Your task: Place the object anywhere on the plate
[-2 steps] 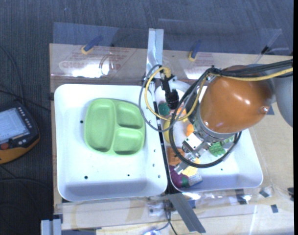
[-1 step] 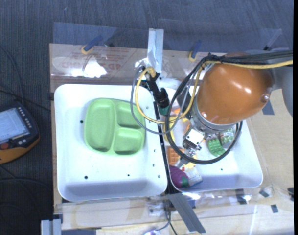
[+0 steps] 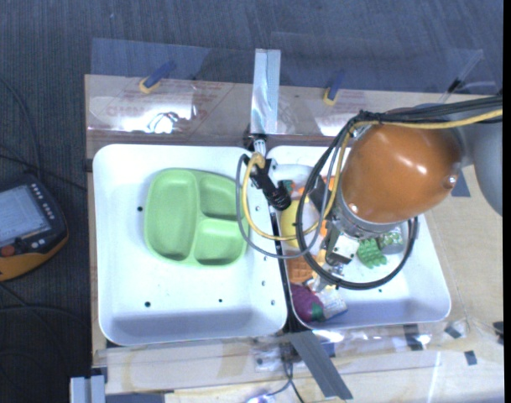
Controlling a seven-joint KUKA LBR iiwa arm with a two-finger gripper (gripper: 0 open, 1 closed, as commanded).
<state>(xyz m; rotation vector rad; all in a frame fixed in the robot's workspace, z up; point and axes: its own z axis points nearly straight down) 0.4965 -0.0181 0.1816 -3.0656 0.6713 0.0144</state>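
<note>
I have the arm over the right bin (image 3: 423, 296), its orange band (image 3: 395, 173) covering most of that bin's upper half. The end effector (image 3: 329, 267) sits below the band, low against the divider between the two bins, and cables loop around it. I cannot tell its state from this angle; the wrist and cables hide it. The plate (image 3: 195, 215) is the green sectioned one in the left bin (image 3: 121, 309), centre-left of the frame, lying flat with nothing on it. So the relation that matters: the plate lies to the left of the end effector and a little higher in the frame, across the divider, near but not touching. The plate's long axis runs roughly left to right, slightly tilted, with its near end closest to the divider. Loose items sit around the end effector in the right bin: a purple object (image 3: 305, 302) at the bin's lower left corner just below it, a green toy (image 3: 374, 250) to its right, an orange piece (image 3: 299, 269) just left. Which of these is the task's object I cannot say with certainty; none is visibly gripped. My judgement: the transfer is not yet done, and any carry must go leftward over the divider.
</note>
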